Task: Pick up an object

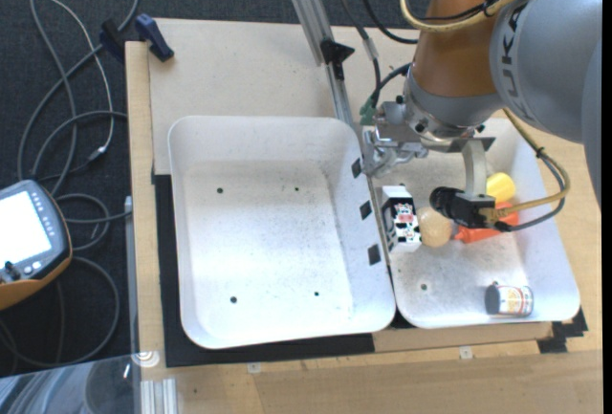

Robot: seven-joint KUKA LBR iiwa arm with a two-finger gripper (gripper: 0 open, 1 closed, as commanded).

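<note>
**Small white box (402,219) looks like the easiest grab here**

The small white box, with red and black print on its face, sits in the right bin (559,273), hard up against the wall shared with the left bin (191,149). My guess is it's light cardboard or thin plastic. That'd be stiff enough to pinch and not really fragile, though a hard squeeze might dent it. The printed face is probably a bit slick, so I'd take it across its two narrow sides rather than press on the face. The snag is that wall. One side of the box is tight to it, so there's little room to get in there, and a nudge could just slide the box along the bin floor.

Just beside it on the other side is a tan ball (435,230), touching or nearly so, hard to say. It's round, so it'll likely roll if bumped. Past that is an orange thing (475,233), partly hidden, and a yellow object (500,185) further back. A small jar (509,299) lies on its side near the front corner, well apart from the rest.

The claw (381,156) hangs just above the box's far end, over the shared wall. From this angle I can't tell whether it's released or clenched, so I'm not calling anything held. Both bins rest on the tabletop (229,68).
</note>
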